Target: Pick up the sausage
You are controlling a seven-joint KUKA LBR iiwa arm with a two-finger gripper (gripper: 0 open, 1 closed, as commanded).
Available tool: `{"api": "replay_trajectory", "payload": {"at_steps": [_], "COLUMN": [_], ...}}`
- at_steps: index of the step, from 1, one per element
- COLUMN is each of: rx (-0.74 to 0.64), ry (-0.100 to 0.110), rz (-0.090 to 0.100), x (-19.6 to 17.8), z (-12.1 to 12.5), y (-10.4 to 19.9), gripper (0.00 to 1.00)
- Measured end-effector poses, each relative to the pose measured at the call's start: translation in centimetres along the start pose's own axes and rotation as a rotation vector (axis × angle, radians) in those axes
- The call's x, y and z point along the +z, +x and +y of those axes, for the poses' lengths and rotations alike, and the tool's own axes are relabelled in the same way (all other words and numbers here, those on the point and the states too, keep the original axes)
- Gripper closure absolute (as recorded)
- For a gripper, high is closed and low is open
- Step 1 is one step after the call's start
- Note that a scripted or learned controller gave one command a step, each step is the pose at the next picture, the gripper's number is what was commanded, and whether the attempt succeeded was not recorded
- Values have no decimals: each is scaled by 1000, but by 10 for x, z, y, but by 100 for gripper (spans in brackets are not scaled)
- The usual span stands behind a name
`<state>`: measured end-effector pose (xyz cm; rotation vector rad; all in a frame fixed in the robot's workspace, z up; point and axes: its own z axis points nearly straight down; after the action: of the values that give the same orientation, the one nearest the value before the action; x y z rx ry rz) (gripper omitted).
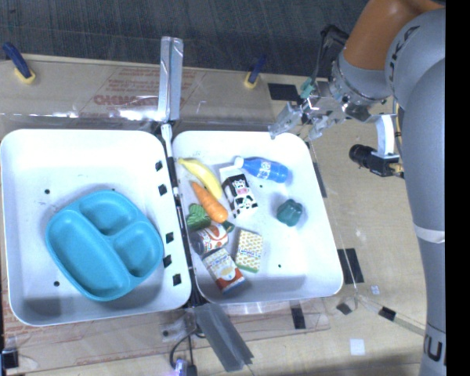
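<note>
Sausage: most likely the reddish-brown piece [211,238] in the right bin [317,210], low on its left side; too small to identify with certainty.
Neighbours: wedged between the green vegetable [197,216] above, the cracker box [250,251] to its right and the small carton [223,270] below.
Gripper: gripper [295,125] hovers over the far right corner of that bin, fingers spread, nothing between them.
Sausage vs gripper: well apart; it lies toward the near left, with the milk carton [240,192] and blue bottle [264,169] between.
Long axis: cannot tell; the outline is crowded and blurred.
Other items: banana [201,176], carrot [208,200], teal lump [289,211].
Left bin [23,210]: holds a blue divided tray [103,244].
Surface: bench covered in brown board [219,84], clamps at the far edge; dark floor beyond.
</note>
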<state>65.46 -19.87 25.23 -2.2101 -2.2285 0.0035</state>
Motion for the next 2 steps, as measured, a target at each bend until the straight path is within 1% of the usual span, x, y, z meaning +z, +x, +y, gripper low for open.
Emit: {"api": "replay_trajectory", "payload": {"at_steps": [1, 2], "rx": [-33, -153], "ry": [-3, 0], "rz": [-1, 0], "x": [-14, 11], "z": [3, 2], "y": [19, 34], "gripper": [0, 0]}}
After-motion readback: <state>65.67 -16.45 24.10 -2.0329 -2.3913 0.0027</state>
